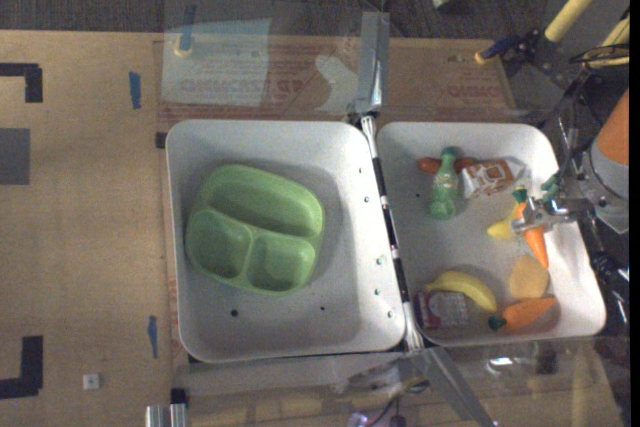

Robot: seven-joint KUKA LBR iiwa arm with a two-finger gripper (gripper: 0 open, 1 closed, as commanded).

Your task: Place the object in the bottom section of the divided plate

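A green divided plate lies in the left bin, with one long section on its far side and two smaller ones on its near side; all sections hold nothing. My gripper hovers over the right side of the right bin. It is directly above an orange carrot-like piece and beside a small yellow piece. Whether the orange piece is gripped or only lies under the gripper cannot be told.
The right bin also holds a green bottle, a brown-and-white carton, a red sausage, a banana, a red packet, a pale orange wedge and a second carrot. A metal divider separates the bins.
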